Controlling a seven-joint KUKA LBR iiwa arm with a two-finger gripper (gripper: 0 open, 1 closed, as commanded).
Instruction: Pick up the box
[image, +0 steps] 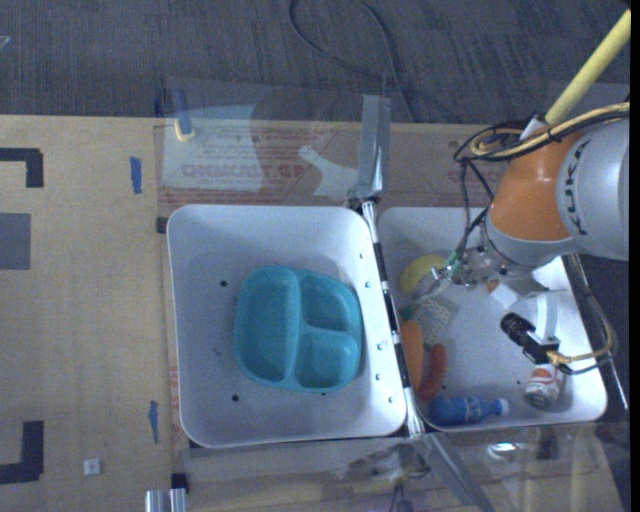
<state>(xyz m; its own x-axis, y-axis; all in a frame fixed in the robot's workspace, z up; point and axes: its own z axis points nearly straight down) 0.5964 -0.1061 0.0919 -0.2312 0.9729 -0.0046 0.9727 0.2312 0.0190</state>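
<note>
My gripper (455, 274) hangs low over the back left part of the right bin (580, 400), under the grey wrist and orange band. It is right beside a yellow rounded thing (423, 270). Just in front of it lies a small pale speckled item (433, 316), possibly the box; its shape is too blurred to tell. I see nothing held in the gripper.
In the right bin lie an orange carrot-like piece (411, 350), a red sausage shape (432, 370), a blue bottle (466, 408) along the front wall and a small red-and-white container (543, 386) at the front right. The left bin (200, 250) holds a teal divided plate (298, 328).
</note>
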